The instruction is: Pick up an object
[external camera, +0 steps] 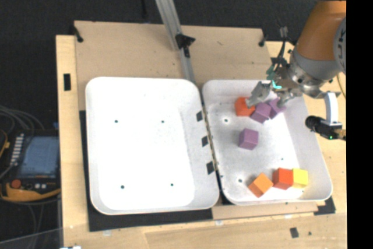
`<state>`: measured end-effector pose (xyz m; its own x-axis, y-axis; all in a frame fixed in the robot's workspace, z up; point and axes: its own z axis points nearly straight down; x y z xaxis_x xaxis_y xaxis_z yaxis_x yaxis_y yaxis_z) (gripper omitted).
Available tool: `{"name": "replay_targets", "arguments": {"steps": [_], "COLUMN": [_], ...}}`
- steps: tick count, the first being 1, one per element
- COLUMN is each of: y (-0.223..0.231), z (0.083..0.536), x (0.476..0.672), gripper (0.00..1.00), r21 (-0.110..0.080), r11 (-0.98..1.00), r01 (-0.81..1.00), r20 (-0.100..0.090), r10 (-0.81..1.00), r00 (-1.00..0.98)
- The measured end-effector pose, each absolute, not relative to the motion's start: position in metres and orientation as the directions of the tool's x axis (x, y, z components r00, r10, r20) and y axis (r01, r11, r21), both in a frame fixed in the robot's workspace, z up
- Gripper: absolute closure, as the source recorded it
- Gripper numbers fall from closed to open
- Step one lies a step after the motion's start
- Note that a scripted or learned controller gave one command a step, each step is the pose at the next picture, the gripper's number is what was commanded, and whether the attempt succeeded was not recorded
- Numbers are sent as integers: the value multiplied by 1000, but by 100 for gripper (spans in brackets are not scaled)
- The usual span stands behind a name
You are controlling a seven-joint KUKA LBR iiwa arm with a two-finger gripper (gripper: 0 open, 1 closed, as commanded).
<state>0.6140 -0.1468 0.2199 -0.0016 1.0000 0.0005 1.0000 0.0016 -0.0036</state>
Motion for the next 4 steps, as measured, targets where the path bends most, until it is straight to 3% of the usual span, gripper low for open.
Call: {"name": "replay_targets", "arguments": {"steps": [1,3,4], "y": [-147,-143,-144], "z": [223,119,97], "x": [615,607,608], "gripper": [0,0,0], "r21": [1,-3,0], "r11": [2,-3,-4], "r01": [1000,1000,1000], "r20": [0,-1,-2], "r10": [1000,1000,1000], "r00": [-2,3,4]}}
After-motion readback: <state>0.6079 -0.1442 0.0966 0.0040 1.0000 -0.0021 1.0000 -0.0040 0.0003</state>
